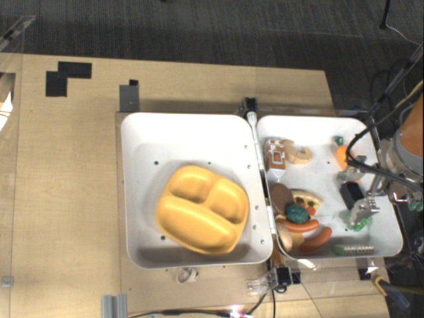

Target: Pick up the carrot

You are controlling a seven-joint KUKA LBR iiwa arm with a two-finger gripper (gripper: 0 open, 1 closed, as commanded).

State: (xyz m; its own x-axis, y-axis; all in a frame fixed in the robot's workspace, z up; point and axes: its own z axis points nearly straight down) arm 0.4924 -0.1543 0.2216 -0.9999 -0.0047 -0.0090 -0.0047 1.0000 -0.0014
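two white bins side by side on wooden bench [66, 197]. left bin [146, 138] holds large yellow bell pepper [202, 208]. right bin [318, 128] holds toy foods along its left side: sausage [299, 226], pizza slice [307, 201], green item [297, 212]. carrot [341, 155] near far right, orange with green top. gripper [361, 207] low over right bin's near right, beside carrot but apart.
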